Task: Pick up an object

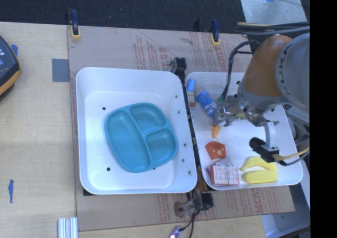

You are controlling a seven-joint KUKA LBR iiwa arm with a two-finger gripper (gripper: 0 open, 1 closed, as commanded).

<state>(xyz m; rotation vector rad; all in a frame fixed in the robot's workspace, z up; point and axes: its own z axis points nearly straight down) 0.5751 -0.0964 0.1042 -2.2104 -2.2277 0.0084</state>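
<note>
Gripper (pixel 224 116) low in the right bin (pixel 292 126), state impossible to tell, poised just above the small orange carrot-like piece (pixel 216 131) beside the blue bottle (pixel 206 102), likely lined up for a top-down pick there.

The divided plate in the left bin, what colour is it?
Light blue all over, seen clearly in the camera view: divided plate.
</note>
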